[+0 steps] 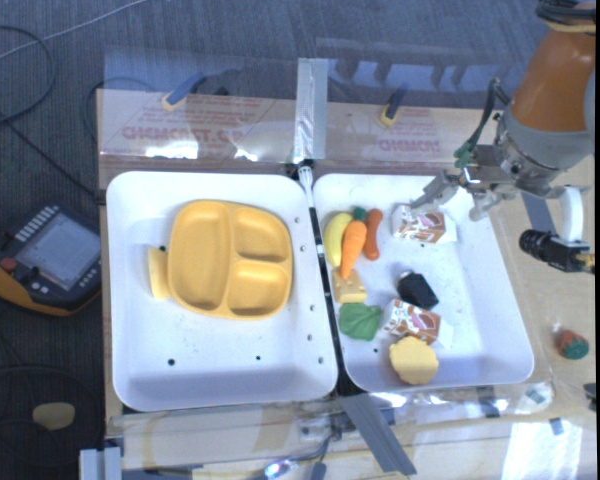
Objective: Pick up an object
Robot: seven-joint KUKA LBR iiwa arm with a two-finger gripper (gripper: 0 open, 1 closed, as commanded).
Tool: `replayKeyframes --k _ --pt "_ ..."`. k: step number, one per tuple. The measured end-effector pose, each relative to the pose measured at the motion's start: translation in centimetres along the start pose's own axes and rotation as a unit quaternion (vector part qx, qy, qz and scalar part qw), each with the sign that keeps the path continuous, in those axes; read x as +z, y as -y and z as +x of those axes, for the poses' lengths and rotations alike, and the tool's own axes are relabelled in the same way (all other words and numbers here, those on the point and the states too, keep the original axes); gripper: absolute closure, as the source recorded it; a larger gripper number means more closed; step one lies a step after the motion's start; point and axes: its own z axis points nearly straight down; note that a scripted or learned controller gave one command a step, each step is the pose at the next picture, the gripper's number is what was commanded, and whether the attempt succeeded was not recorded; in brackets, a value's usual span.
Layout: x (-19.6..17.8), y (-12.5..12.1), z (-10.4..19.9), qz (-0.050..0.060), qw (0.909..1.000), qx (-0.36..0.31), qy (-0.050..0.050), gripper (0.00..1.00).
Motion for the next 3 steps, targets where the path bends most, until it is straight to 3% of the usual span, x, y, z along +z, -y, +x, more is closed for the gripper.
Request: replayKeyframes --k 1,2,3 --pt "14.18 -1.8 3.98 0.001 0.9998 -0.022 0.0 0.0" --pt "13.38 -1.8 3.95 0.002 0.9998 -0.022 -0.001 1.0" --pt "13.39 -1.79 3.95 0.002 0.9998 -0.022 -0.001 0.0"
